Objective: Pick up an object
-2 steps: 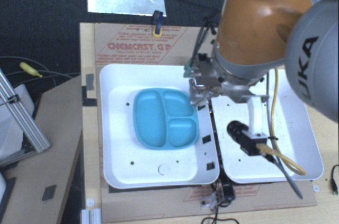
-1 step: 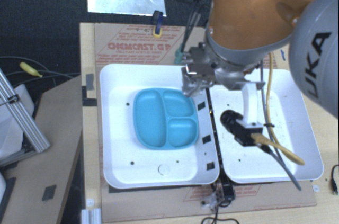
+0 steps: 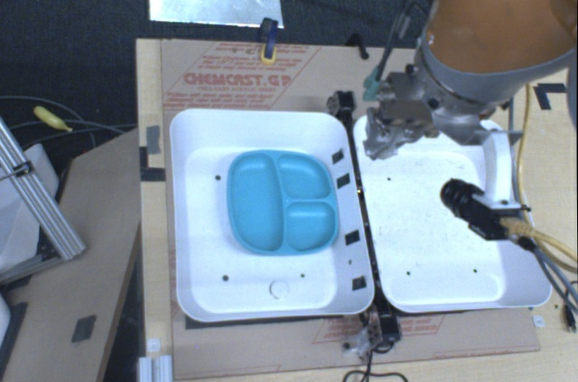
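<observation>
Blue plastic divided plate, rounded rectangle, three compartments, lying flat and face up. The only loose item catalogued, so judged the object to be picked.

Location: middle of the left shallow white bin. From the grey metal gripper it lies across the row of black clips that joins the two bins, off toward the view's left and toward the bench's near edge. Plate and gripper are apart, with no contact. The plate's nearest part is its upper right corner, near the gripper but on the far side of the clips.

End effector: gripper hangs over the far left corner of the right shallow white bin, just beside the clip row, under the grey arm with orange band. Whether it is spread or pressed together cannot be told from this angle. Nothing is seen held in it.

Step in hand (judgement): approach, with nothing grasped and the task barely begun.

Next move (judgement): carry the gripper across the clip row to stand over the plate, then descend. The plate is broad, low and smooth, so a grip would likely need to take a raised rim or the ridge between compartments. A descent onto a flat compartment floor would probably find nothing to close on.
</observation>
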Robot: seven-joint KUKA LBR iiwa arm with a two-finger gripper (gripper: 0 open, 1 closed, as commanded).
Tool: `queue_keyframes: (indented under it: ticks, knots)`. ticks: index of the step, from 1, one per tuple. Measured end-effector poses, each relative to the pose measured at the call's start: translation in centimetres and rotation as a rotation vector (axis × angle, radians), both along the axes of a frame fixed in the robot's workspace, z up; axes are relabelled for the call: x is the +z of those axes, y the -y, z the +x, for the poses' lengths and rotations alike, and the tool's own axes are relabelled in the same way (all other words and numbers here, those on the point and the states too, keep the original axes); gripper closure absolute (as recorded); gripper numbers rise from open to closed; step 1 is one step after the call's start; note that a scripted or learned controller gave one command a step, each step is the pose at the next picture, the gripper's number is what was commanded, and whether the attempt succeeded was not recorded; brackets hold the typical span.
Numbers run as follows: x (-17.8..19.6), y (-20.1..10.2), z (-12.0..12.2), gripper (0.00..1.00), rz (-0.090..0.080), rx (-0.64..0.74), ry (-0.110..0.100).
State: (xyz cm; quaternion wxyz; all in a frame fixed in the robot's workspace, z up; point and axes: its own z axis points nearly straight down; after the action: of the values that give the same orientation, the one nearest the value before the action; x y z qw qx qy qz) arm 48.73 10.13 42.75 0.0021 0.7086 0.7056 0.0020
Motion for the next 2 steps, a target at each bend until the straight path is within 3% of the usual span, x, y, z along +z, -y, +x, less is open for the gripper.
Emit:
queue_keyframes:
  ticks: [1, 2]
  knots:
    - [0.1, -7.5, 0.3, 1.0, 0.004, 0.015, -0.003]
    - [3.6, -2.8, -0.1, 1.0, 0.001, 0.002, 0.0]
